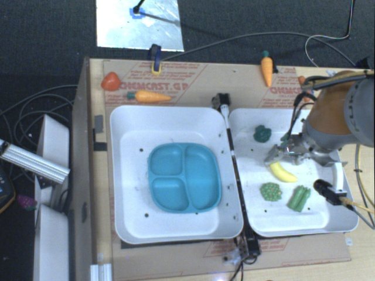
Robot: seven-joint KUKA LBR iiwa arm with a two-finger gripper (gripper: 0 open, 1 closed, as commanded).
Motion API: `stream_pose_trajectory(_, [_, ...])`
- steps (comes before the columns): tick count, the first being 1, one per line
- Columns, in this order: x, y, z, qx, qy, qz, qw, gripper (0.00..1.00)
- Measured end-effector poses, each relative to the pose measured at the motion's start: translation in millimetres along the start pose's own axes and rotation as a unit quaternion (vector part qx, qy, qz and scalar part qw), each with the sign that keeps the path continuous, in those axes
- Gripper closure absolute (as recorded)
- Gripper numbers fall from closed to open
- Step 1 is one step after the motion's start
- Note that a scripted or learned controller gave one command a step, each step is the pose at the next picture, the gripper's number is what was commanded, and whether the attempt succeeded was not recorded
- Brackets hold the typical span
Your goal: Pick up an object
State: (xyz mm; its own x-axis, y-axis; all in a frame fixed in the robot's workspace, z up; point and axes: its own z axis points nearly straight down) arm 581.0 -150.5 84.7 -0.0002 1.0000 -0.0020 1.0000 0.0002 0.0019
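Toys in right bin [258, 227]: four

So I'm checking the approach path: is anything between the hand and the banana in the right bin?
Nothing visible is. The hand sits just above the banana, with bare bin floor between them. The dark green toy, round green piece and green stalk lie off to the sides.

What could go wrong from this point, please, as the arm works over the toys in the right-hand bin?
The gripper hangs right above the yellow banana, which lies loose on the smooth floor of the right bin; a slightly off descent may push it aside rather than catch it. The round green toy and the long green vegetable lie close by, so a sliding banana could knock into them.
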Motion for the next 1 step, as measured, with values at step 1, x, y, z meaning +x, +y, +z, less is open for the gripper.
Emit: stream_pose_trajectory(1, [1.1,1.1,-10.6,-0.001,0.001,-0.001,1.0000,1.00])
